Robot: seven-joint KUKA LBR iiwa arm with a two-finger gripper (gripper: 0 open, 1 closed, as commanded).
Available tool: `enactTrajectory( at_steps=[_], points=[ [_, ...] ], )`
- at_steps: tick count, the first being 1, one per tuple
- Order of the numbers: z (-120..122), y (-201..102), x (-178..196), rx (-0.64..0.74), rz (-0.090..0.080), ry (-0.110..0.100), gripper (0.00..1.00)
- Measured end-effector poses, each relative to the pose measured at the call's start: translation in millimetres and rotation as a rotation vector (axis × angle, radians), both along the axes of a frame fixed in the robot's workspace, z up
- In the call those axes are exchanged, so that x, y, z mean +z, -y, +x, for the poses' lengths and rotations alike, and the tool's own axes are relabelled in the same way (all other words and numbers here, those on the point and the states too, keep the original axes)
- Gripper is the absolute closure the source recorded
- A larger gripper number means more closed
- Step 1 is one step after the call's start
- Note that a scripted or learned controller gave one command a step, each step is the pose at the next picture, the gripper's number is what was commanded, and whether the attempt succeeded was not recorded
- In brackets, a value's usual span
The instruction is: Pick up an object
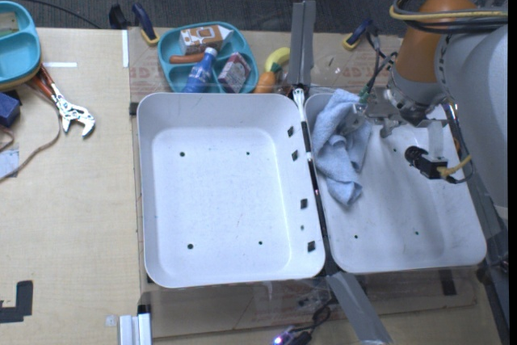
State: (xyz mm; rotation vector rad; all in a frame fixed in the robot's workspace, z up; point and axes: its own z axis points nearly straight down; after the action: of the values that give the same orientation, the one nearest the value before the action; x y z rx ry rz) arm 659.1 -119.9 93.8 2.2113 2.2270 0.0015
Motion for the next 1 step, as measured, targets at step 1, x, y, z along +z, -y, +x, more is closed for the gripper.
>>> enactTrajectory(
  at_steps=[1],
  points=[
    [0.3, 86.7, 0.3, 0.078, 0.001, -0.002, 0.00]
  ],
)
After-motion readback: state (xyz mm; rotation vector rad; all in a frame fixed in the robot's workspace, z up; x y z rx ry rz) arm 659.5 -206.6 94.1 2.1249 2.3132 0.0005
